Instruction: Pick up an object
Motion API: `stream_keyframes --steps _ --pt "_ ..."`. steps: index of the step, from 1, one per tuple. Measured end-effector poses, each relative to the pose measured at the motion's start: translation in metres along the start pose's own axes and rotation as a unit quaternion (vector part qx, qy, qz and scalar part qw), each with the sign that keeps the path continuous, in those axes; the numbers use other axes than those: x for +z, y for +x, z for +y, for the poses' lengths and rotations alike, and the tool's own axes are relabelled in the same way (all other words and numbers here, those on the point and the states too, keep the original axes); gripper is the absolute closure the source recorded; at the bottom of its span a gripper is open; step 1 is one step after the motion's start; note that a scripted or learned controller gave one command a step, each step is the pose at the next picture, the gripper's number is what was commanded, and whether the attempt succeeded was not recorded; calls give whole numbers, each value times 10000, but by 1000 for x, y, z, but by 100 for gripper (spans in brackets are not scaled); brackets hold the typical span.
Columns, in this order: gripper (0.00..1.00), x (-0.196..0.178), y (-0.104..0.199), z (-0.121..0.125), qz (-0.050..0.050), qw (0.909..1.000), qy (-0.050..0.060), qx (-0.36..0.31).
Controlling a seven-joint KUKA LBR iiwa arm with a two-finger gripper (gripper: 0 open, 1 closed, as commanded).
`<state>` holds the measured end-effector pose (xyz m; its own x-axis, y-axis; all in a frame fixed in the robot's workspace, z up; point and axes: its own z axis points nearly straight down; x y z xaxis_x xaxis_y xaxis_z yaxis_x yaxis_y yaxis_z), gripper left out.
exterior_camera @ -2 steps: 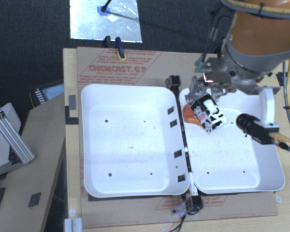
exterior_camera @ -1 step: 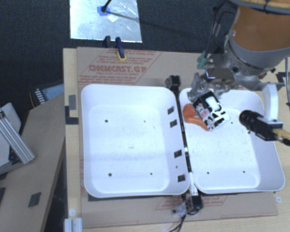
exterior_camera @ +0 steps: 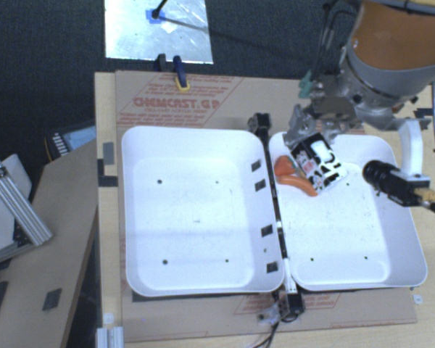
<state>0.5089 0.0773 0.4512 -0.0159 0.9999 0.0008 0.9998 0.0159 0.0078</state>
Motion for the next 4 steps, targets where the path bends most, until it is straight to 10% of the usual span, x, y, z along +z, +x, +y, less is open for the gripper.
stream_keyframes --steps 1,2,3,4 --pt "100 -11 0 1 1 10000 -9 -25" --pt "100 130 -34 31 -17 9999 84 95" --pt "100 130 -11 -6 0 10000 45 52" --pt "100 131 -54 -24 -7 10000 35 85"
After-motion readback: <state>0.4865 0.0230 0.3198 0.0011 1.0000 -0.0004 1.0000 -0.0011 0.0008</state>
